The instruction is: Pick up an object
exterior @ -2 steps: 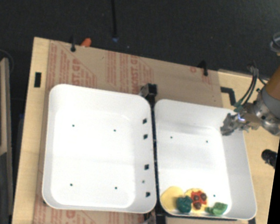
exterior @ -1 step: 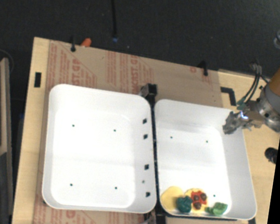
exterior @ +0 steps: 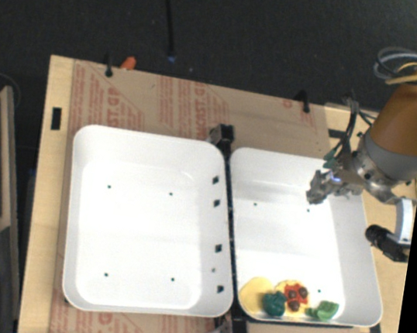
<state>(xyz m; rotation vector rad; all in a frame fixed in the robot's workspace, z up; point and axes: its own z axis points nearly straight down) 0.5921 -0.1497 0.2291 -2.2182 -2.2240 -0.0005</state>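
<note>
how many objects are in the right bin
4, clustered at the near edge of the right bin: a yellow object, a teal object, a red object, and a green object. More may be hidden beneath them.

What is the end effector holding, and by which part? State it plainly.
Nothing can be seen held. The end effector hangs over the far part of the right bin, well apart from the small objects clustered at that bin's near edge.
</note>
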